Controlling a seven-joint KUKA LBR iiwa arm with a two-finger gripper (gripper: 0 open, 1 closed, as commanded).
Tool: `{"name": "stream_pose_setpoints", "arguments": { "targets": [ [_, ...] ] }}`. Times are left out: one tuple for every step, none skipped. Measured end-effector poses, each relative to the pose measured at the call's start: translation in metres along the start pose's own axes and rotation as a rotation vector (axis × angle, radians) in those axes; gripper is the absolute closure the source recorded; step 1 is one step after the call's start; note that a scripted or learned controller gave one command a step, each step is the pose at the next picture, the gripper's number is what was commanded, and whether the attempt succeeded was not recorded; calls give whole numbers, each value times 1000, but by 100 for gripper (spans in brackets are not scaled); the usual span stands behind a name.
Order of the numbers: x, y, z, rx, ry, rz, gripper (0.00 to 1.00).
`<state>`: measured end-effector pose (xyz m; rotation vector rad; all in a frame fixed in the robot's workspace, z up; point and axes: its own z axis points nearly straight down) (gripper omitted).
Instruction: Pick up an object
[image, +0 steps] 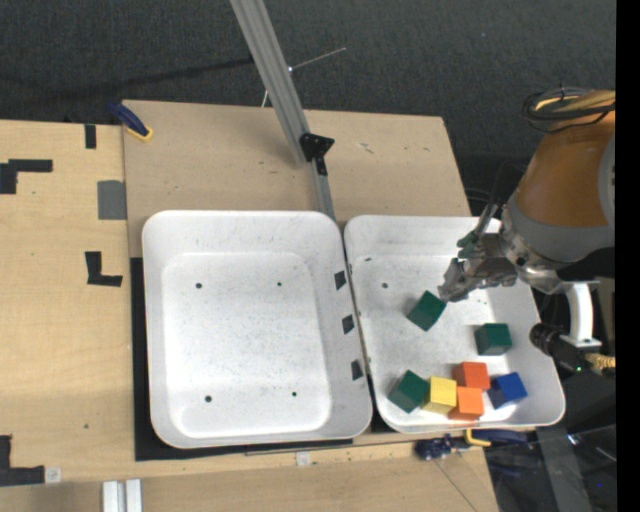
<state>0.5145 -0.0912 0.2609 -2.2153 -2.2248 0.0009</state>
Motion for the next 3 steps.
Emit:
{"name": "stream_pose_setpoints", "arguments": {
  "targets": [
    [50,2,16,1,0,-1,100],
    [108,5,28,2,0,-2,100],
    [149,20,29,0,0,-2,100]
  ]
}}
